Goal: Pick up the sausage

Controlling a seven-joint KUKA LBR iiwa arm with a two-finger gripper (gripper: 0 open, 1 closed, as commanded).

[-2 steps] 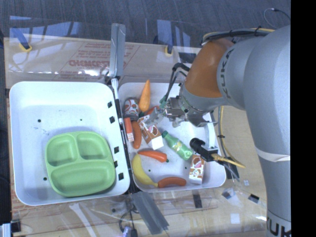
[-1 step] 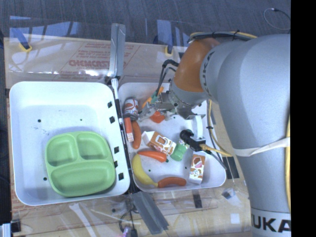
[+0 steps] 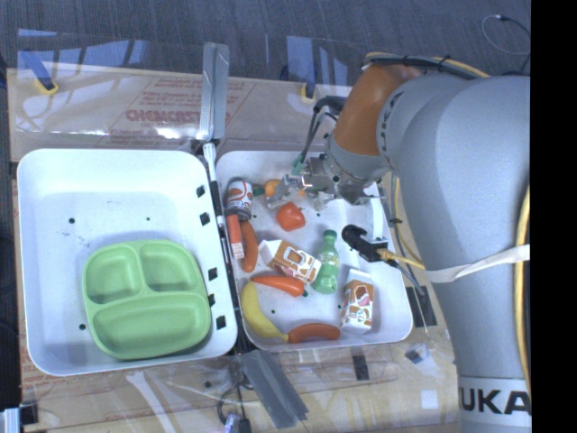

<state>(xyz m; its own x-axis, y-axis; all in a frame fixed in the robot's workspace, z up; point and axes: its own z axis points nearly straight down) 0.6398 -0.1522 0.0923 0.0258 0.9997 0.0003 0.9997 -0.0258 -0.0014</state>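
Approach is the step in hand, by my reading: the tool hangs over the back part of the right bin, above the clutter, and nothing sits in it. Sausages lie lower in that bin. One reddish sausage rests at the front wall, touching the tip of the banana; another lies just above the banana, beside a small orange-and-white carton; a third long one lies along the left wall below a small can. A red pepper-like toy sits just below the tool, a green bottle stands mid-bin, and a second carton lies toward the front right. Whether the tool's parts stand apart or together I cannot tell; the wrist and its fittings blur the tip. The next move likely calls for shifting toward the front of the bin, lining up across a sausage's short axis, and descending clear of banana and carton. The left bin carries a green divided plate, well apart from the work. Both bins rest on the desk.
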